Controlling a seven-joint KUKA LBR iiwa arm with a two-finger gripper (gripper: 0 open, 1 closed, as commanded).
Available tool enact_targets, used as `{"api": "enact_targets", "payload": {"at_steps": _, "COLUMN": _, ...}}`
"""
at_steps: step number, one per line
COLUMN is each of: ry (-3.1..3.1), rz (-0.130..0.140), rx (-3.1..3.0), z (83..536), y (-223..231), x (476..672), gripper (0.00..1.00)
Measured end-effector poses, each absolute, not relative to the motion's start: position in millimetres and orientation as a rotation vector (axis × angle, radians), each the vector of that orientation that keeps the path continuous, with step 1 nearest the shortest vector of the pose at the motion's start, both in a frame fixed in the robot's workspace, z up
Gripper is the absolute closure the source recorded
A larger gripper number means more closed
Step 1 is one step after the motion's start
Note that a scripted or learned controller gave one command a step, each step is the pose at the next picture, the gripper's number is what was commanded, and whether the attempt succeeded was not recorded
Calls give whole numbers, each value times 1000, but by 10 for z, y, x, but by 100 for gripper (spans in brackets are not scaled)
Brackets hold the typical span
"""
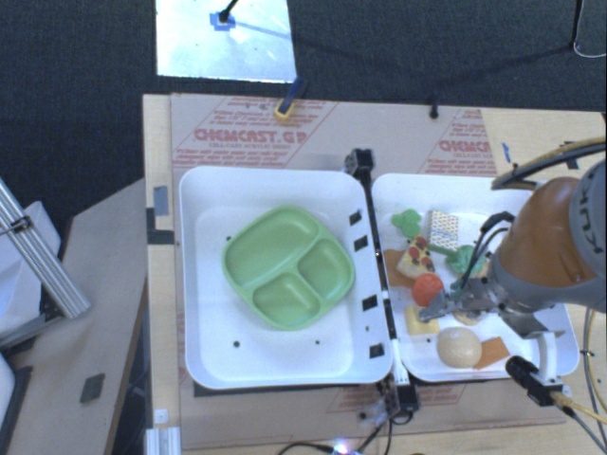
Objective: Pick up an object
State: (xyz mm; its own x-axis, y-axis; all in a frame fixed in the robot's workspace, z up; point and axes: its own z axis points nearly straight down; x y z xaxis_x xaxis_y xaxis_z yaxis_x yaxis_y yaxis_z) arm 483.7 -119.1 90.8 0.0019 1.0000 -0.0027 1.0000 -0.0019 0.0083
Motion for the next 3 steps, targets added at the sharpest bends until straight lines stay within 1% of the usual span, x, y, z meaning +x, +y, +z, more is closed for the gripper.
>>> {"api": "enact_targets", "payload": {"at_steps": 1, "ry": 2199, "rz": 12, "rx": 2207, "z": 1024, "y": -1221, "x": 4868, "gripper": 100}}
{"api": "enact_targets", "payload": {"at_steps": 2, "ry": 2221, "rz": 4, "rx": 2215, "z": 1475, "y": -1289, "x": 4887, "gripper": 100}}
{"api": "enact_targets", "payload": {"at_steps": 3, "ry": 2222, "rz": 8, "rx": 2210, "z": 2102, "y": -1242, "x": 4924, "gripper": 100}}
